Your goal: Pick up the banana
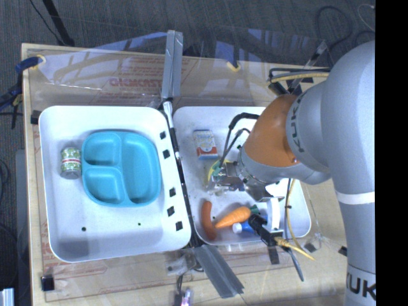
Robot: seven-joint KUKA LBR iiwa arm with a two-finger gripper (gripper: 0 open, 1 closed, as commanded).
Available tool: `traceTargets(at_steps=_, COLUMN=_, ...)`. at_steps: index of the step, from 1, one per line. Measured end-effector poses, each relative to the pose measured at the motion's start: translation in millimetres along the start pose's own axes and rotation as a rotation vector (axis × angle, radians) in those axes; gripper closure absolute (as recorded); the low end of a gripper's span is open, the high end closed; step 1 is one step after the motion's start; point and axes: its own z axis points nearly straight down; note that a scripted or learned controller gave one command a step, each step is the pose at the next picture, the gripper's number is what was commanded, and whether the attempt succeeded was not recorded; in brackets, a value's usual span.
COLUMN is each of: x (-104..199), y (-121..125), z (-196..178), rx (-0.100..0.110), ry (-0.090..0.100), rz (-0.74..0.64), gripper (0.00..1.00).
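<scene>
My gripper (224, 176) reaches down into the middle of the right bin (191, 123), under the orange wrist band and the grey arm. A small yellow-green patch (218, 168) shows at the gripper's left side. It may be part of the banana, but the arm hides most of it and I cannot tell. The wrist covers whatever lies right under the gripper.
In the right bin a small carton (204, 142) lies at the back, and a red sausage (206, 218), an orange carrot (233, 217) and a white tube (245, 230) lie at the front. The left bin (51, 228) holds a blue divided plate (121, 167) and a small can (71, 161).
</scene>
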Motion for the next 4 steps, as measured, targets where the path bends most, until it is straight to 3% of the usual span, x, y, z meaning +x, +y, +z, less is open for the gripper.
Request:
traceTargets(at_steps=1, x=0.0, y=0.1, z=-0.1, rx=0.0, ry=0.0, rz=0.0, gripper=0.0)
traceTargets(at_steps=2, x=5.3, y=45.9, z=8.4, rx=-0.001, ry=0.0, rz=-0.012, gripper=0.0)
traceTargets(at_steps=3, x=5.8, y=45.5, z=-0.8, rx=0.003, ry=0.001, rz=-0.016, gripper=1.0)
traceTargets(at_steps=4, x=49.8, y=23.0, z=-91.7, rx=-0.001, ry=0.0, rz=0.143, gripper=1.0)
